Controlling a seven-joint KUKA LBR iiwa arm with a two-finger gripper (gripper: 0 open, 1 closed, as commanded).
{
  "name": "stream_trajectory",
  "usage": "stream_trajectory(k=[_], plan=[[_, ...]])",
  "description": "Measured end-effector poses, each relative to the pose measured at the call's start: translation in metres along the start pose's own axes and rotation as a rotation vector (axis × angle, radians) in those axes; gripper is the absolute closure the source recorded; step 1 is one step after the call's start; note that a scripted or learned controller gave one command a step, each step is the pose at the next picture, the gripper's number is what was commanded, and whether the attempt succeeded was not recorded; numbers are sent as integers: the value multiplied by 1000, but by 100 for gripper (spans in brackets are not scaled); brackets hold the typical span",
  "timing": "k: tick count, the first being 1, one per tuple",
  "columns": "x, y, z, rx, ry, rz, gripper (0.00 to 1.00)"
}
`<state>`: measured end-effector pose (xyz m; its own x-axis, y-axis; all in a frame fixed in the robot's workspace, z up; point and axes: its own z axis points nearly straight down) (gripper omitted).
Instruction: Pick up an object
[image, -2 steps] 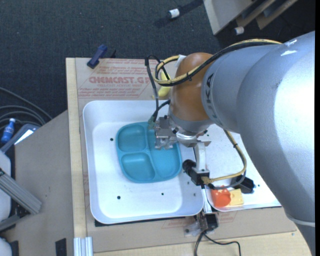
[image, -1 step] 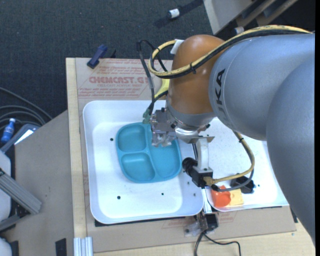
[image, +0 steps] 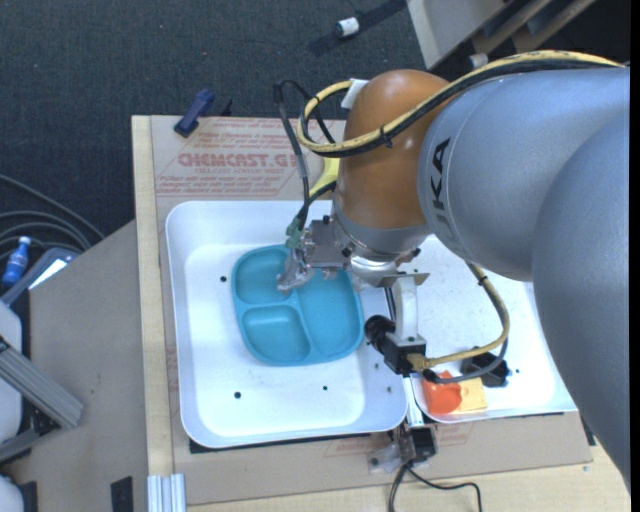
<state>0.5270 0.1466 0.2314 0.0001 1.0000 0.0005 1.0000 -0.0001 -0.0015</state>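
A blue divided plate lies in the left white bin, a little right of the bin's middle. My gripper hangs from the orange wrist and reaches down over the plate's upper right part, at or just above its surface. The wrist hides most of the gripper. An orange object on a yellowish card lies at the near left corner of the right bin, below the arm.
The big grey arm covers most of the right bin. Cables loop around the wrist and trail down to a black connector at the bench's front edge. A cardboard sheet with red print lies behind the left bin.
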Motion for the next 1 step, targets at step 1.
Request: stream_trajectory(k=[1], plan=[[-43, 0, 112, -1, 0, 1, 0]])
